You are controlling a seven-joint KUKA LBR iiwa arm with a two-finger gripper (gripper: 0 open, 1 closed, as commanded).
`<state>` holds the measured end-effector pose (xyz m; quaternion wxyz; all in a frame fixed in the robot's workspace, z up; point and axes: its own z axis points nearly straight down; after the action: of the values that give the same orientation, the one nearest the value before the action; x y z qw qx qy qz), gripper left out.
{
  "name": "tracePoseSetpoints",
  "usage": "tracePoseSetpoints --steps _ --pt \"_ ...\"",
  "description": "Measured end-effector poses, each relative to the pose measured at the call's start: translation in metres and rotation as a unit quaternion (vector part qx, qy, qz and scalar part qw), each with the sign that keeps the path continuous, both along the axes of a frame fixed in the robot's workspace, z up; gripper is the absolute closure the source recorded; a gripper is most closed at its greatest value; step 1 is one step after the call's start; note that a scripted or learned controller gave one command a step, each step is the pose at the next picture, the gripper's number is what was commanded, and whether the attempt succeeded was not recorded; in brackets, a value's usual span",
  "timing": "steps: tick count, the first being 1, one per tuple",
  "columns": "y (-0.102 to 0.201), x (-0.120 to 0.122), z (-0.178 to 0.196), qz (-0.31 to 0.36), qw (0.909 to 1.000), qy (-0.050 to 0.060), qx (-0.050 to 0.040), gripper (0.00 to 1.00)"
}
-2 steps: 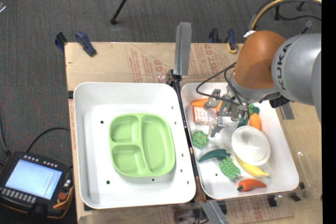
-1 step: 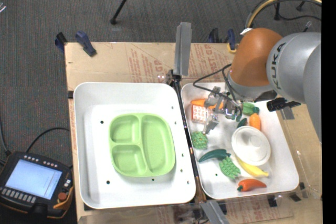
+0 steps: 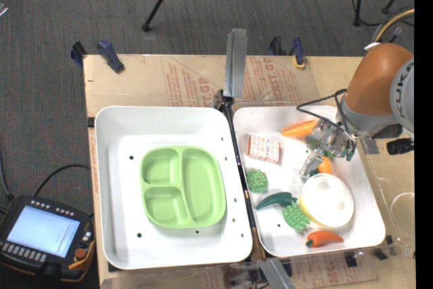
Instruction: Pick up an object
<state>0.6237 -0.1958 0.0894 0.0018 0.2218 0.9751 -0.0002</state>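
Several toys are crowding the right white bin (image 3: 375, 213), so I'm hovering the gripper (image 3: 323, 153) over a small orange piece (image 3: 325, 166); whether the fingers are open or closed, I cannot tell.

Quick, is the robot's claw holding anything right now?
Gripper: over the right bin, near the carrot; cannot tell whether it is open, shut or holding anything.

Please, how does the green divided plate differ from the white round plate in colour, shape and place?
The green divided plate is light green; the white round plate is white. The green one is a rounded rectangle with three compartments; the white one is round and undivided. The green one lies alone in the left bin; the white one lies among toy foods in the right bin.
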Motion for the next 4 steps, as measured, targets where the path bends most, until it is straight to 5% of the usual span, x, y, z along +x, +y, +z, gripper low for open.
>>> tracePoseSetpoints --steps 2,3,4 --pt "0.046 -0.016 -0.001 -0.075 0.9972 0.002 0.0016 0.0" --pt "0.05 -0.047 -0.002 -0.152 0.9883 0.002 0.0017 0.0" --pt "0.06 0.011 -0.001 -0.226 0.9742 0.001 0.0012 0.0"
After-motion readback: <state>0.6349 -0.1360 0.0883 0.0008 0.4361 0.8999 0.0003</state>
